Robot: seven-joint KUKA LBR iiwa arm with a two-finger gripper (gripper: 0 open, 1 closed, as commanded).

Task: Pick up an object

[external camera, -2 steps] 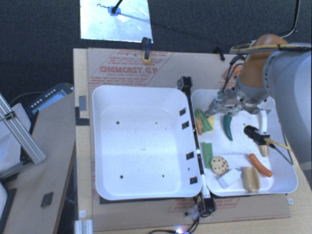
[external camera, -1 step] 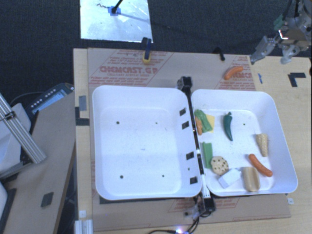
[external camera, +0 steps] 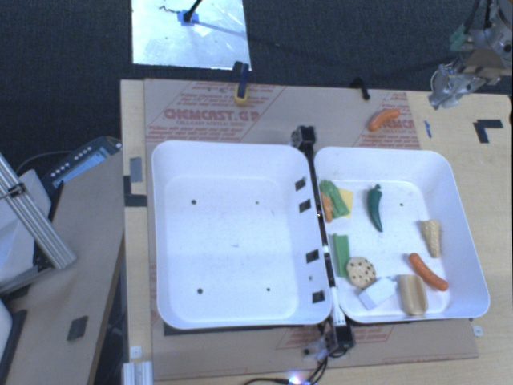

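At the upper right of the frame the gripper [external camera: 449,95] hangs, its opening impossible to tell, while the dark green pepper [external camera: 375,207] in the right bin [external camera: 465,239] looks light, stiff, slick: grasp mid-body.

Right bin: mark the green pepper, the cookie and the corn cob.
green pepper [external camera: 375,208], camera view, middle of its body.
cookie [external camera: 361,272], camera view, centre of its speckled face.
corn cob [external camera: 432,237], camera view, middle of its length.

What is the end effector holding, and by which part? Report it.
Nothing visible. The end effector hangs beyond the right bin's far corner, above the bench, with no object seen between its fingers; the toy foods lie in the bin.
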